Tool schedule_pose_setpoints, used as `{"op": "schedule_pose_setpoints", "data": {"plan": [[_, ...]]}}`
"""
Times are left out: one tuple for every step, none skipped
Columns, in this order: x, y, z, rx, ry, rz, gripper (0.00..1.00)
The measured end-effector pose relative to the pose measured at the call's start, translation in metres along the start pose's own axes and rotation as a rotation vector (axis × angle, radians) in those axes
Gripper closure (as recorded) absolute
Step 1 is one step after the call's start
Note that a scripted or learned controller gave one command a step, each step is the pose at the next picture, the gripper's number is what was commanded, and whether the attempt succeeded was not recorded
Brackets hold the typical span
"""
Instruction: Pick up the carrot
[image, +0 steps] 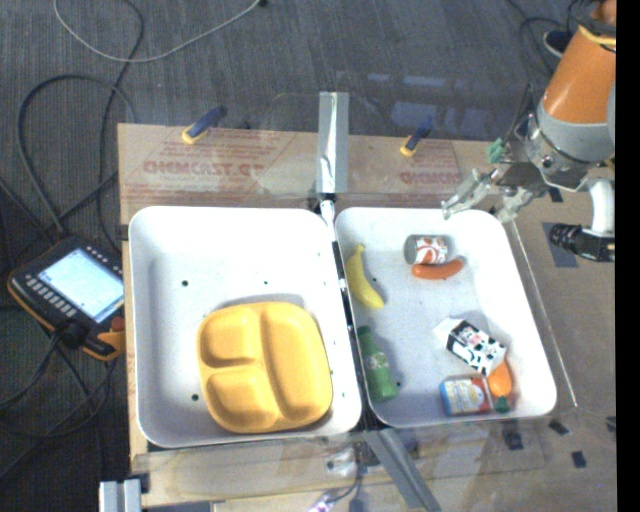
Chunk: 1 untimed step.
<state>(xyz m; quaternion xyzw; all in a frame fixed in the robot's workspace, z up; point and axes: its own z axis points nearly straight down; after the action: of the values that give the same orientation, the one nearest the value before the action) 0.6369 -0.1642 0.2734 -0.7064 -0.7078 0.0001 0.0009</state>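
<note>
While hand (478, 197) hovers open above right bin — carrot (501, 381) untouched, near corner.

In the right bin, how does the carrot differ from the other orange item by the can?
The carrot sits in the right bin's near corner, wedged between a black-and-white carton and a small container, with green at its end. The sausage-like piece lies toward the far side, flat below the can, longer, thinner and redder, with no green. Both are orange-toned and lie apart from the gripper.
</note>
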Motion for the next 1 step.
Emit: {"op": "schedule_pose_setpoints", "data": {"plan": [[-0.0229,-0.0642,0.0682,0.002,-0.003,0.034,0.0]]}}
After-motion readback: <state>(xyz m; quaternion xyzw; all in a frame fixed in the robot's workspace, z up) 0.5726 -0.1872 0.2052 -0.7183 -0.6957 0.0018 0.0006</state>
